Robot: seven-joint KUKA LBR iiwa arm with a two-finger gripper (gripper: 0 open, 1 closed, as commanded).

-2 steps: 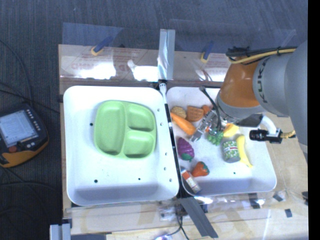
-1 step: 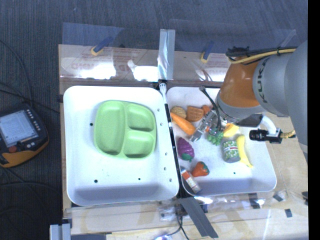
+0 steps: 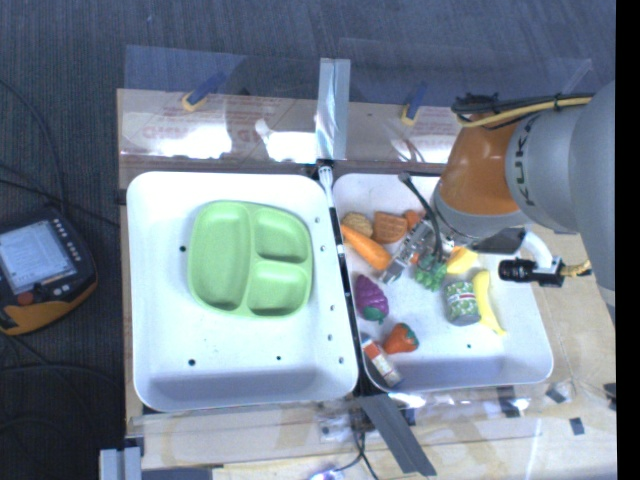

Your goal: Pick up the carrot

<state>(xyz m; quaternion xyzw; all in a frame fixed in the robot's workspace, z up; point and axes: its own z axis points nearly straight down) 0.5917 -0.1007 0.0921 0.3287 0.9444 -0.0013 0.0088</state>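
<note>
Leftmost of what matters, the carrot [image 3: 365, 248] lies in the right bin [image 3: 520, 363] near its dividing wall, long axis slanting from upper left down to lower right. Just right of its lower end sits the claw [image 3: 412, 253]; whether it is spread I cannot tell. From the right the arm [image 3: 500, 173] reaches in, wrist angled down-left.

The carrot [image 3: 365, 249] lies in the right bin [image 3: 530, 363], near its left wall. Relative to the carrot: the end effector [image 3: 410, 255] sits just right, the eggplant [image 3: 371, 297] in front, the banana [image 3: 487, 301] far right, the divided plate [image 3: 250, 257] left in the left bin [image 3: 160, 368].
</note>
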